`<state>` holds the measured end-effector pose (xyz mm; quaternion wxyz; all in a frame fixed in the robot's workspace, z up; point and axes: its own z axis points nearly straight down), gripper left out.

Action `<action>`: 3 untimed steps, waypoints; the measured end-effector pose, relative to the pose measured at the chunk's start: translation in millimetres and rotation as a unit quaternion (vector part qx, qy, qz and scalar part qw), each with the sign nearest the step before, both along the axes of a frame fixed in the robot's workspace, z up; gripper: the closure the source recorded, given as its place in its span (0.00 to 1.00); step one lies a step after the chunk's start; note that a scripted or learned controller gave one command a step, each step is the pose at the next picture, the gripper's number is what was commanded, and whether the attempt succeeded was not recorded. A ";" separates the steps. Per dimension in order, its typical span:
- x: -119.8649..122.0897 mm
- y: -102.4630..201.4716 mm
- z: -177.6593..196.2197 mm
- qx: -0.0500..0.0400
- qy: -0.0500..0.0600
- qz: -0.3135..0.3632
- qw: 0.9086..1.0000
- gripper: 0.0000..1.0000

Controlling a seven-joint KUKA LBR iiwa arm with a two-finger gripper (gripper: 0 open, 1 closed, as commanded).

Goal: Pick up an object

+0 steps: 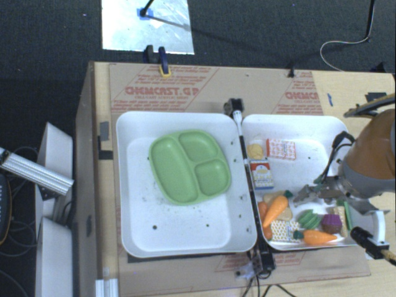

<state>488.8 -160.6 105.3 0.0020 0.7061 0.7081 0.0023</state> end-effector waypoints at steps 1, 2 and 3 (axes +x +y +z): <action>-2.1 15.2 -21.1 0.000 0.003 0.000 1.000 0.00; -0.7 15.2 -10.2 0.000 0.001 0.001 1.000 1.00; -0.8 15.2 -10.3 0.000 0.001 0.001 1.000 0.00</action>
